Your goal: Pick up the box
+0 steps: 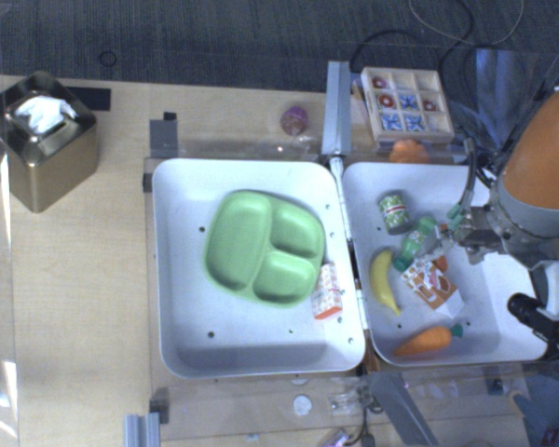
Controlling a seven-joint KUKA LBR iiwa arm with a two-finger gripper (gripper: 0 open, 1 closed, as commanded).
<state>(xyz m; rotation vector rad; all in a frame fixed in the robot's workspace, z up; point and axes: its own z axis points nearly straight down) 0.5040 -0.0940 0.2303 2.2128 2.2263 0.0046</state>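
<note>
A small white and orange box (pixel 328 292) lies in the left bin (pixel 182 333), against the lower right edge of the green divided plate (pixel 264 246). A second flat orange and white carton (pixel 430 283) lies in the middle of the right bin (pixel 503 343). My gripper (pixel 464 233) hangs over the right bin's right half, just right of a green bottle (pixel 415 242) and above the flat carton. Nothing is visibly held in it. The grey wrist with its orange band (pixel 548 152) covers the bin's far right side.
The right bin also holds a small can (pixel 393 210), a banana (pixel 384 281) and a carrot (pixel 423 341). A tic-tac-toe board (pixel 406 103) lies behind the bins. A brown tissue box (pixel 39 140) stands at the far left.
</note>
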